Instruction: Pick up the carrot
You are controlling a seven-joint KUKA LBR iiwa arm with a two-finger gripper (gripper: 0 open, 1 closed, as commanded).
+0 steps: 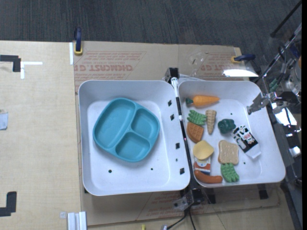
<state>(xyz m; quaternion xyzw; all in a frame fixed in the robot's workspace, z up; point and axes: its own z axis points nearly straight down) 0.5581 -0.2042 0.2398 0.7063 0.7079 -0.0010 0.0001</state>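
Camera view: the carrot (205,100) lies flat near the far rim of the right bin (268,176), its green top pointing toward the left bin (124,186), just beyond a green leafy toy (197,117) and a corn piece (210,120). The pincer (255,105) hangs over the right bin's right side, well apart from the carrot; whether it is clenched or released cannot be told. A blue divided plate (126,129) sits in the left bin.
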